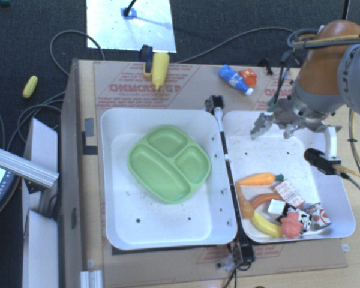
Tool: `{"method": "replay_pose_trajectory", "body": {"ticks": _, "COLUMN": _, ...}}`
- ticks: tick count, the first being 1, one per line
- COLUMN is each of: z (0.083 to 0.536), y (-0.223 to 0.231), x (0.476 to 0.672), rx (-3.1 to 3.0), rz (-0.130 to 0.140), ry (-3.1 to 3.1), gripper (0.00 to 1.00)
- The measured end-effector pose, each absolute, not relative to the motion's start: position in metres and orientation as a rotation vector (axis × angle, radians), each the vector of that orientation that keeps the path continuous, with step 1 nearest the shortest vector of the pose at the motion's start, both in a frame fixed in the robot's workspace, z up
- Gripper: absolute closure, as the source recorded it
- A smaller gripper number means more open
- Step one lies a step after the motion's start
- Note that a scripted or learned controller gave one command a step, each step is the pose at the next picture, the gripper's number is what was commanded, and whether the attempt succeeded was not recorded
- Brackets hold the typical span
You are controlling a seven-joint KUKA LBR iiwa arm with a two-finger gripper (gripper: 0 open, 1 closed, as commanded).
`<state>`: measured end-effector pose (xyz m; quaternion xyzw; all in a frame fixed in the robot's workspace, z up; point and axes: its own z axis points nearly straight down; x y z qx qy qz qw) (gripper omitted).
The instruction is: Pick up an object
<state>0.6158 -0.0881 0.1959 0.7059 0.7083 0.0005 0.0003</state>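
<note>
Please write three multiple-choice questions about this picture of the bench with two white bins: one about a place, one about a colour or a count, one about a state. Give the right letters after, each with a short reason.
1. Where does the green divided plate lie?
A. in the left bin
B. in the right bin
C. on the floor

2. How many compartments does the plate have?
A. two
B. three
C. five

3. How does the gripper stand to the toy food?
A. it clamps the carrot
B. it presses on the banana
C. it hangs above the bare far part of the right bin, apart from the pile

Answers:
1. A, as the plate rests on the floor of the left bin.
2. B, one long section and two smaller ones show.
3. C, the carrot, the banana and the other pieces lie in the near corner of the right bin, away from the gripper.
</note>
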Motion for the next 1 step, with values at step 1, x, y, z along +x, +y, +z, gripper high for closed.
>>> {"method": "replay_pose_trajectory", "body": {"ticks": 1, "z": 0.0903, "y": -0.1128, "x": 0.5915, "rx": 2.221, "rz": -0.002, "ry": 2.224, "gripper": 0.00}}
